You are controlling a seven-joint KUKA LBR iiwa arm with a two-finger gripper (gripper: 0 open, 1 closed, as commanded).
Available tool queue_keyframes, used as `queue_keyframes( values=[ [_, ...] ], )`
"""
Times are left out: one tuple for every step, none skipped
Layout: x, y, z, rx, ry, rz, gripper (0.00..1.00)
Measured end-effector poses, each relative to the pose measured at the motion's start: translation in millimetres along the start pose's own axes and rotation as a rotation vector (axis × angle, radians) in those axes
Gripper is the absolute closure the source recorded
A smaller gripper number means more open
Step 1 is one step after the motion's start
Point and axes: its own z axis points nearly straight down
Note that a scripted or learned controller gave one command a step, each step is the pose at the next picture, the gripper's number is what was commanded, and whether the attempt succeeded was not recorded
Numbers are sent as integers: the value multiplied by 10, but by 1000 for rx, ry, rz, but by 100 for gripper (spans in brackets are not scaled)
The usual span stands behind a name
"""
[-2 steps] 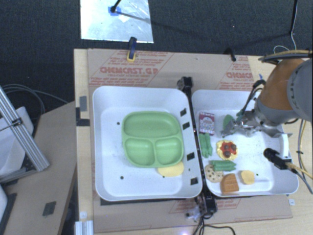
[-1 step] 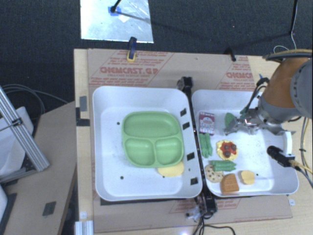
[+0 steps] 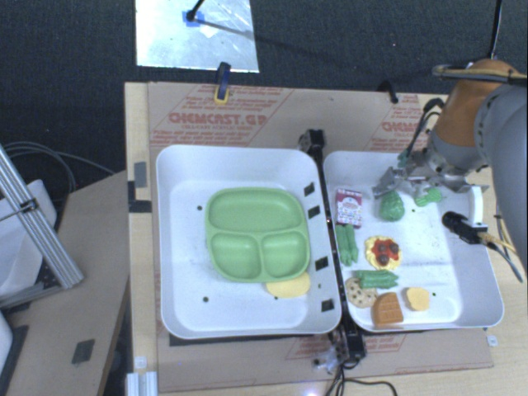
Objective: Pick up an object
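— Dark carpet is seen all round, and on it a cardboard-topped surface (image 3: 247, 110) carrying two white bins side by side. What is to be noted in the left bin (image 3: 177, 246)?

— A green divided plate (image 3: 256, 233) is laid flat in its middle, and a yellow disc (image 3: 289, 286) is tucked partly under the plate's near edge. Nothing else is made out there.

— And over in the right bin (image 3: 470, 287), where the arm (image 3: 495, 130) is reaching in?

— The hand (image 3: 394, 181) is poised at the far end of that bin, right above a green lump (image 3: 393, 207). Whether contact is made cannot be told, and whether the hand is clenched or released cannot be told either. Nothing is seen to be grasped.

— What is crowded around that lump?

— A small red carton (image 3: 349, 207) is placed just to its left, by the bin wall. A pale green scrap (image 3: 429, 195) is lying close on the other side, beneath the wrist. Nearer the camera, green beans (image 3: 347, 243) and a little pizza (image 3: 383, 252) are set side by side.

— And further down?

— A pea pod (image 3: 378, 278), a cookie (image 3: 360, 291), a bread loaf (image 3: 387, 308) and a yellow wedge (image 3: 417, 299) are clustered at the near end, well apart from the hand.
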Motion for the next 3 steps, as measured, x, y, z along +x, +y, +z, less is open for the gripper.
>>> queue_keyframes(
  values=[
    [-8,-224,12,8,1,5,0],
    [-8,-202,-106,3,0,0,100],
    [682,179,-783,-3,2,-5,100]
  ],
)
